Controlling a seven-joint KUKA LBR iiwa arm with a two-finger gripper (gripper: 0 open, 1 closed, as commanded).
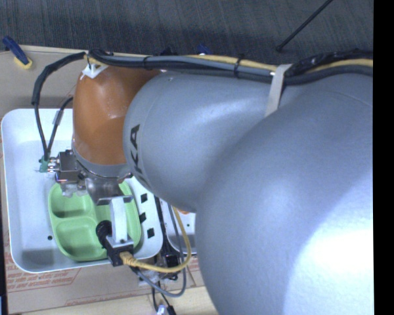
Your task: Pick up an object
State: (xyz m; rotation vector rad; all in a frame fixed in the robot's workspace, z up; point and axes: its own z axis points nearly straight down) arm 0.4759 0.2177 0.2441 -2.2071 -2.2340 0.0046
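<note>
The gripper hangs low over the left white bin, directly above a green tray, its fingers hidden beneath the wrist hardware, so whether it is open, closed or gripping cannot be told from this angle. Contact with the tray cannot be judged either. One green tray is visible: light green plastic with rounded corners, divided into at least two shallow compartments, lying flat toward the near right part of the left bin. A white bracket with black fittings overlaps its right edge. One bin is in clear view, its left wall and near corner bare. The grey arm, with its orange band, covers most of the scene, black and yellow cables running along its top.
</note>
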